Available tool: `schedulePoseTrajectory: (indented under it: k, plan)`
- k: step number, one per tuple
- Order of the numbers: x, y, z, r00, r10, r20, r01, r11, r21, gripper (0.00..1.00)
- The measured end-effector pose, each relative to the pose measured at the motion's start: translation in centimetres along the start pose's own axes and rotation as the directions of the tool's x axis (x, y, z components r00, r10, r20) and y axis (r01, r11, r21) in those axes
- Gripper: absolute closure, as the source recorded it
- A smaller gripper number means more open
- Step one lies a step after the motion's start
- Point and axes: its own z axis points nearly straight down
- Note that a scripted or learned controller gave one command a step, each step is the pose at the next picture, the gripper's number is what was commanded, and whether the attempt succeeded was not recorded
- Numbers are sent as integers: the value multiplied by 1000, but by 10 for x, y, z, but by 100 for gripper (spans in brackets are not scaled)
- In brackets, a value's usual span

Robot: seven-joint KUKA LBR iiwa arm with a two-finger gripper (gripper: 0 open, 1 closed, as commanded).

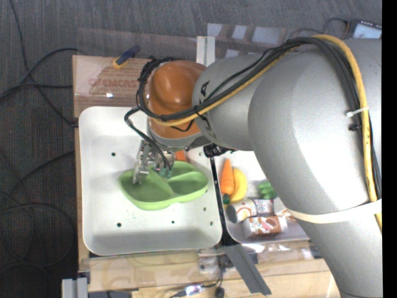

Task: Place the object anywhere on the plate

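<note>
The left bin is the landmark here, a shallow white tray with a few small dark dots on its floor. Inside it, toward its right half and a little below its middle, lies the green plate, a lobed dish with two hollows side by side. Over the left lobe of that plate, still within the left bin, hangs the gripper, pointing down from the orange band of the arm above it. Whether its fingers are spread or pressed together cannot be told, and nothing can be made out between them. A small teal scrap shows just beside the gripper at the plate's rim; what it is cannot be told. To the right of the left bin, touching its wall, sits the right bin. It holds an orange carrot, a yellow piece just beside the carrot, a green item farther right, and below them a brown-and-white packet. The grey arm covers much of that bin
</note>
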Motion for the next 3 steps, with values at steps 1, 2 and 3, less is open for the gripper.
schedulePoseTrajectory:
  k: [1,2,3]
  plan:
    - [1,4,-4,1000,-3,-4,3,1000,-3,0]
    - [5,-81,-98,995,99,-16,-99,995,11,0]
    - [4,-80,-106,995,99,-14,-99,995,11,100]
